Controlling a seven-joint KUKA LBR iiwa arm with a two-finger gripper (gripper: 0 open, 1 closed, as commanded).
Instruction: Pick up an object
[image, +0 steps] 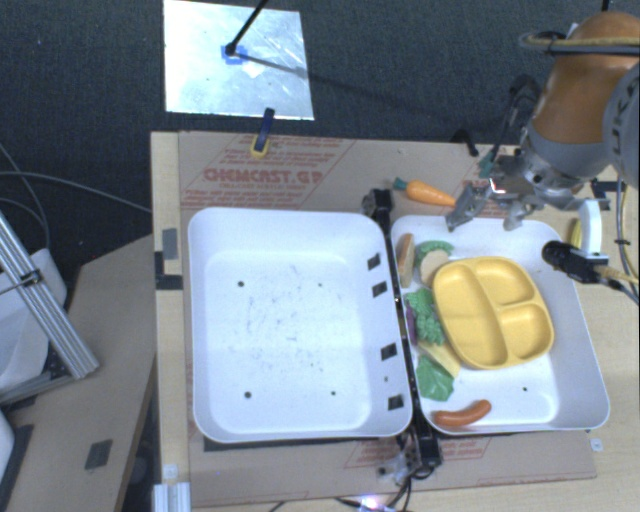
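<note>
Gripper (492, 207) hangs over the far rim of the right bin (575, 395), under the arm (585, 80). Two dark fingers splayed apart, nothing between them: open and empty.

Candidates, placed from the jaws:
- carrot (424, 193), just beside the left finger, on the board outside the bin.
- yellow tray (492, 310), near side of the jaws, large, in the bin.
- bun (405, 258) and greens (427, 320), near-left, packed against the tray and the bin wall.
- sausage (462, 413), well apart, at the near rim.

Left bin (290, 330) holds no pieces.

Risks, as judged: a straight descent from here likely lands on the rim or bare floor. The tray looks too wide and shallow to pinch. The crowded pieces may shove aside or come up two together. The round carrot could roll away.
</note>
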